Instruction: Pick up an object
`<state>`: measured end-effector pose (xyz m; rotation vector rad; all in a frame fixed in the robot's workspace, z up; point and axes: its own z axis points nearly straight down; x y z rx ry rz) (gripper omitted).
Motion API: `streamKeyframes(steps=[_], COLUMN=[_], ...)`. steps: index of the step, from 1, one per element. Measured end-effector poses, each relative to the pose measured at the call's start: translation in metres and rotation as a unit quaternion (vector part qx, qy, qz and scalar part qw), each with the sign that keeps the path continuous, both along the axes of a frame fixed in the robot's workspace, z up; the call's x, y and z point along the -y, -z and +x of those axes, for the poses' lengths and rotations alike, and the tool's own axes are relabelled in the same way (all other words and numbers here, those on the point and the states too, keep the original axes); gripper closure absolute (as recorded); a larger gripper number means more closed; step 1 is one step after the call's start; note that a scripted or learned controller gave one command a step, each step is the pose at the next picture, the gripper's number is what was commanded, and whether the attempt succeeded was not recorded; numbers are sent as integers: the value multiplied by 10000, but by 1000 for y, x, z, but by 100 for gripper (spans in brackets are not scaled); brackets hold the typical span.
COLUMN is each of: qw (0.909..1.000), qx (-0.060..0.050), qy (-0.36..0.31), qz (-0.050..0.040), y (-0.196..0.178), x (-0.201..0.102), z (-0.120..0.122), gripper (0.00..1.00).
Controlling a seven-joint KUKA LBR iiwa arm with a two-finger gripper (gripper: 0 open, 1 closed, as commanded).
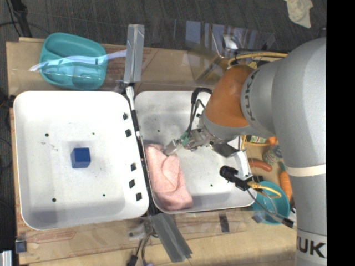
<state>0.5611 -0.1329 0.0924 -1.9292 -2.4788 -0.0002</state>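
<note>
Two shallow white plastic bins sit side by side on the wooden bench. The left bin [33, 148] holds a small blue cube [81, 157], lying alone toward its middle-left, well apart from every wall. The right bin [166, 107] holds a soft pink folded cloth [166, 176], bunched along its left wall and reaching down to the near rim.

The grey arm with the orange band [233, 101] reaches in from the right and hangs over the right bin. Its two-finger gripper [176, 144] points toward the left, with its tips just above the upper end of the pink cloth, touching or nearly so; which of these cannot be judged. The fingers are small and blurred against the bin floor, so how far apart they stand, and whether they have hold of anything, cannot be told.

Behind the left bin lies a teal plastic dustpan-like scoop [73, 60]. A teal round object [272, 203] and some orange items at the right bin's far corner are partly covered by the arm and hard to identify
</note>
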Motion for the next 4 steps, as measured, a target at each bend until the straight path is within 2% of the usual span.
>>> streamKeyframes(steps=[1, 2, 3, 4], qw=[9969, 9938, 9995, 9994], qx=[10, 8, 9, 16], qy=[-793, -1108, -327, -351], qz=[-2, 0, -7, -9], y=[0, 0, 0, -10], x=[-20, -20, -33, -33], z=[-37, -79, -67, -66], gripper=[0, 0, 0, 100])
